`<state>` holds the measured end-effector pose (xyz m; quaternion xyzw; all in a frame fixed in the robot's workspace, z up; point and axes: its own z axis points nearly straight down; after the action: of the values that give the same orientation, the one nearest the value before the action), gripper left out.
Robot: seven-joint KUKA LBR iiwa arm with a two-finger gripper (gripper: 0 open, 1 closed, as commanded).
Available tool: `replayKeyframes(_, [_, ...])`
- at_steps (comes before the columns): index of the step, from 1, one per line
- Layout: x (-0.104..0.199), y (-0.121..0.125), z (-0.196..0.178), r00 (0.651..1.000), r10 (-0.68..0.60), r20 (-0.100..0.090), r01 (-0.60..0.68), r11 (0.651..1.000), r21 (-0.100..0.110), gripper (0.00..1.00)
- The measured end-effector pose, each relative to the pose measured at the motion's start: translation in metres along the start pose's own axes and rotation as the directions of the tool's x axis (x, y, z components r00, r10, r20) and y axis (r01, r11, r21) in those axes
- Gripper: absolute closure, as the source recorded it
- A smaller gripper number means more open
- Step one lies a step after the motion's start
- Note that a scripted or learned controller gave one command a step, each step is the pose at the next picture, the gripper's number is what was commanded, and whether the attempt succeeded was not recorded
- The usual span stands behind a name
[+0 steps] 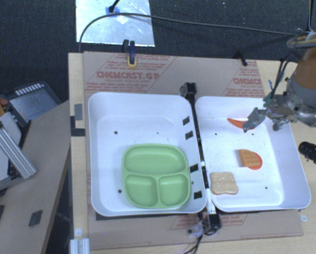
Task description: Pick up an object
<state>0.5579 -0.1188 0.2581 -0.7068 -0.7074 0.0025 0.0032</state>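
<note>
The right bin (285, 194) holds three small items. A thin orange-red piece (235, 122) lies near its back. An orange and tan slab (249, 159) sits in the middle, and a pale toast slice (223, 183) rests by the front left corner. My gripper (254, 119) hangs low over the back of this bin, its tip just to the right of the orange-red piece and seemingly touching it. Nothing is visibly held.
The left bin (102, 120) contains a green divided plate (155, 174) at its front. A black clip strip (192, 136) runs along the seam between the bins. Grey equipment (20, 136) stands off the bench to the left.
</note>
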Motion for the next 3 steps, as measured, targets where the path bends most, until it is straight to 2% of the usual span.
replayKeyframes(1, [0.0, 0.002, -0.005, 1.0, -0.002, 0.001, 0.002, 1.0, -0.01, 0.0])
replayKeyframes(2, [0.002, 0.002, 0.058, 1.0, -0.001, 0.0, 0.001, 1.0, -0.005, 0.0])
replayKeyframes(3, [0.0, -0.006, 0.104, 1.0, 0.0, 0.0, 0.0, 1.0, -0.005, 0.0])
